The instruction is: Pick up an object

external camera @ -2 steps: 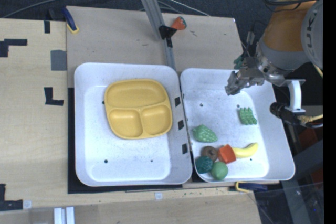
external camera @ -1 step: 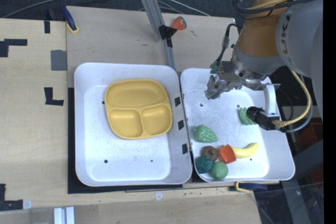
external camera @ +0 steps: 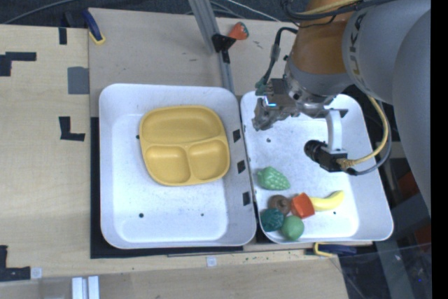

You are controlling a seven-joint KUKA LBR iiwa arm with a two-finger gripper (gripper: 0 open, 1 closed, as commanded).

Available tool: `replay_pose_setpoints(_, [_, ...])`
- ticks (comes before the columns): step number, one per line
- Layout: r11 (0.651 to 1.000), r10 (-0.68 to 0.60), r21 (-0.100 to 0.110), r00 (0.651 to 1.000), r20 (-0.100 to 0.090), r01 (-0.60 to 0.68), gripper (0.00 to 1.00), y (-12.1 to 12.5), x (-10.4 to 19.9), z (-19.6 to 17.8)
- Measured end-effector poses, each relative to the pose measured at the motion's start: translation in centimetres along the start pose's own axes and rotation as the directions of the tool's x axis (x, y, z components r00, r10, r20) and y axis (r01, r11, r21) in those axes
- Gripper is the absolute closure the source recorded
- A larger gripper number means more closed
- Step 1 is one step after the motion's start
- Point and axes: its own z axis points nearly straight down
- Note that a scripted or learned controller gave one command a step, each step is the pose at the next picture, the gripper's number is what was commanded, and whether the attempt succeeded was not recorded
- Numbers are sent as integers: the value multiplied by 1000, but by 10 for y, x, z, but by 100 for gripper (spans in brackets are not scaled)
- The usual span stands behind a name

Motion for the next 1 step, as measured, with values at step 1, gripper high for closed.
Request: replay_pose_setpoints(1, [1000,-1,0,1000,-1,1,100,4,58,-3])
